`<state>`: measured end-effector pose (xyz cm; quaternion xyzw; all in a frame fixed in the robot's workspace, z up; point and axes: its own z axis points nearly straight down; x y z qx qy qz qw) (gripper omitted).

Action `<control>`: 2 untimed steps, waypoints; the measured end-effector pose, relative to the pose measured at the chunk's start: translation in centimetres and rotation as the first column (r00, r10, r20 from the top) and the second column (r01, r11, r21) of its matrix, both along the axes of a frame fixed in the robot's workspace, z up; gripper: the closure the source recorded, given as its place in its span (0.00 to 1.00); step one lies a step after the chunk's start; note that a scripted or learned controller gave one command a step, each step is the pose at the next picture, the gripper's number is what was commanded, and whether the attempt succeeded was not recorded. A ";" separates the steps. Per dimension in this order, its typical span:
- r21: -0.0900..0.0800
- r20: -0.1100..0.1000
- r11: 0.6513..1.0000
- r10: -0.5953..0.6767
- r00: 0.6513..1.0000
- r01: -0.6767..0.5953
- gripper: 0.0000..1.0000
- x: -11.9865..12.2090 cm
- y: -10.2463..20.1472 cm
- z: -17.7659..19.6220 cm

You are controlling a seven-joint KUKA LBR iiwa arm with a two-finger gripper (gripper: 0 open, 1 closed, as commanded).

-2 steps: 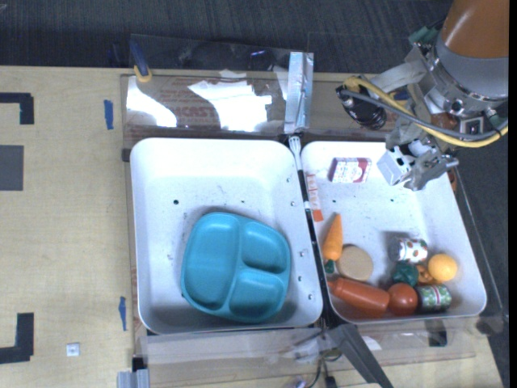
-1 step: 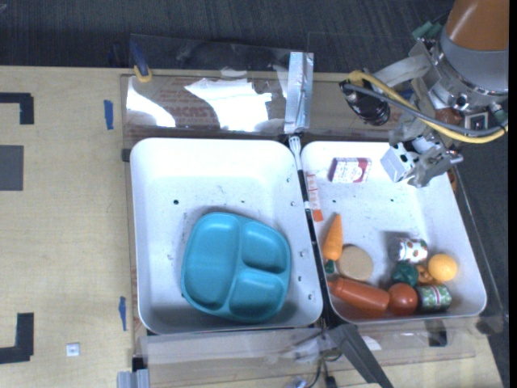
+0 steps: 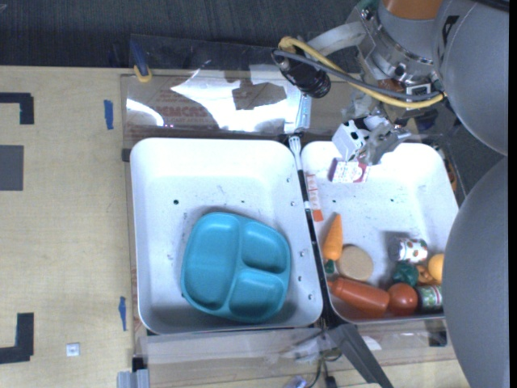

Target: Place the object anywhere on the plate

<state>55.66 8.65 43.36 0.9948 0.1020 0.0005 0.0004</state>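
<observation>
A teal divided plate [image 3: 236,266] lies in the left white bin [image 3: 161,176], toward its front. My gripper [image 3: 373,142] hangs over the back left corner of the right bin [image 3: 420,168]. It is shut on a small white carton [image 3: 349,156] with black spots and a pink label. The carton hangs tilted below and left of the fingers, lifted over the bin's rim. It is to the right of the divider between the bins, well away from the plate.
The right bin's front holds a carrot [image 3: 333,235], a tan round disc [image 3: 356,263], a red sausage [image 3: 357,295], a tomato [image 3: 402,298] and several other small toys [image 3: 414,251]. Cables [image 3: 323,59] and the arm's grey body [image 3: 477,71] loom above the back right.
</observation>
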 end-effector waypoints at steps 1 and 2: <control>0.002 -0.009 0.969 0.246 0.969 -0.246 1.00 -7.8 2.5 -10.7; -0.001 -0.001 1.000 0.022 1.000 -0.022 1.00 -0.3 4.7 -11.8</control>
